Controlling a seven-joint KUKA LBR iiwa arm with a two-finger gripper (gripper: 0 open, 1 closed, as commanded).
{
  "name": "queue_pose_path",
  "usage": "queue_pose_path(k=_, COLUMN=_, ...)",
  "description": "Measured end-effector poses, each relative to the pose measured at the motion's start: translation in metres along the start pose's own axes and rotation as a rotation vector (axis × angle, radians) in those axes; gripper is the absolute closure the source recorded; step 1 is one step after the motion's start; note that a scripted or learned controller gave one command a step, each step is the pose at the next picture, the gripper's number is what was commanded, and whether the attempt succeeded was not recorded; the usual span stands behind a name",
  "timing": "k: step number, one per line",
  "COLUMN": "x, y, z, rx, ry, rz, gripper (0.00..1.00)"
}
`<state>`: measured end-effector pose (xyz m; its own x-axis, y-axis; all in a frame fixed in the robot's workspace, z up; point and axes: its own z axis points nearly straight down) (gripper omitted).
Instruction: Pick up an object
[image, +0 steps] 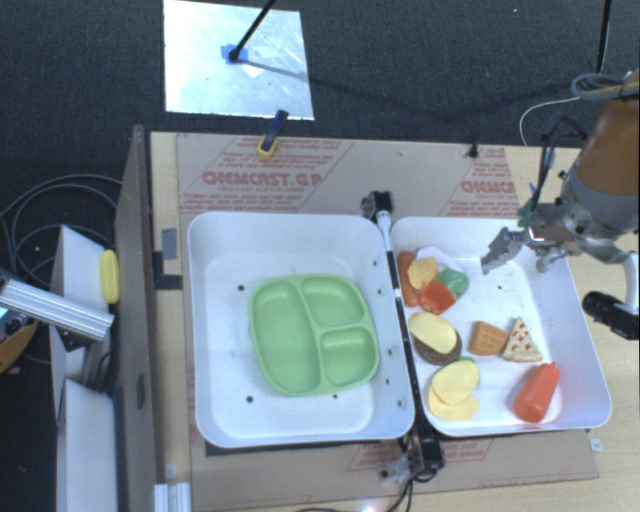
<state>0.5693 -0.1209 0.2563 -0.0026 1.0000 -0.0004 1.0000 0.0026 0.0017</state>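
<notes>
Overhead, the grey two-finger gripper (520, 247) hung with fingers spread, grasping nothing, at one o'clock from the orange plastic carrot (536, 391) in the right shallow white bin (592, 372).

You are looking at a robotics lab bench, not a kitchen. Two shallow white plastic bins (300, 235) sit side by side on a brown protective board printed with red lettering (300, 165), over dark carpet (80, 70). Loose black cables (45, 215) coil at the left, and the food in the right bin is small plastic toy pieces (470, 345). The grey and orange robot arm (605, 175) reaches in from the right.
</notes>
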Motion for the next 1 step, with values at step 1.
queue_pose_path(k=1, x=0.0197, y=0.0148, z=0.1388, rx=0.012, ry=0.003, rz=-0.004, gripper=0.0)
